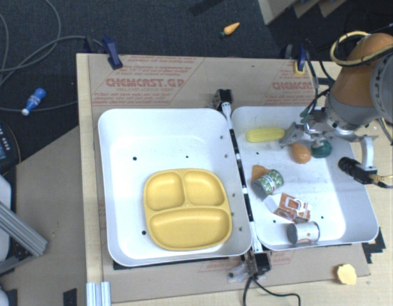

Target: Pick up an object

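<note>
Small brown rounded object (301, 153) sits just under my gripper (306, 139) in the right bin (349, 215); grip state unclear.

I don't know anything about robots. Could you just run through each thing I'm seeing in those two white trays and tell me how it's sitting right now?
Yellow divided plate: flat, right way up, in the left bin.
Yellow corn-like piece: lying flat, right bin.
Small brown ball: resting on the bin floor just under the gripper.
Green can: tipped on its side.
Red-and-white packet: lying flat.
Grey cup: on its side.
Gripper: low over the right bin, nothing visibly held.
</note>
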You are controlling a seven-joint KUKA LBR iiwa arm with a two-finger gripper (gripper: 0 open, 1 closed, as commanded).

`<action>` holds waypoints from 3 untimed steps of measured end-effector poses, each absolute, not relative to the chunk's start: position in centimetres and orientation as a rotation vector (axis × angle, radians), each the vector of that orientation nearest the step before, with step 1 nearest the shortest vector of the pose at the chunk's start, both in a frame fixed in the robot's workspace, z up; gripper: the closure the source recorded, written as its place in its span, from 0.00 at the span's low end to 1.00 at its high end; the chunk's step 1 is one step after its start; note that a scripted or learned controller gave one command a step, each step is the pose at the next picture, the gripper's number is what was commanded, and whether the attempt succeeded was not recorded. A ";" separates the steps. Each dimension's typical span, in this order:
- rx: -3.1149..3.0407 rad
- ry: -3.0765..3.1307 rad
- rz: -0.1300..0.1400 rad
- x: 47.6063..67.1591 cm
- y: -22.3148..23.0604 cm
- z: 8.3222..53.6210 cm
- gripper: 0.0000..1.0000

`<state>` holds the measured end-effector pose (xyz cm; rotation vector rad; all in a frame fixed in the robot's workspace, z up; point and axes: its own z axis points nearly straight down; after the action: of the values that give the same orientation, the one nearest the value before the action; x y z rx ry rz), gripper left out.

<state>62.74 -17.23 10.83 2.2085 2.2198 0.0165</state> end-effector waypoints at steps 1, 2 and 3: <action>2.215 2.223 0.007 62.5 -17.3 11.4 1.00; 2.216 2.219 0.005 61.3 -16.6 17.0 1.00; 2.220 2.221 0.001 61.2 -16.6 16.6 0.00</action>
<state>61.22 -16.63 16.57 2.2195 2.2211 0.0008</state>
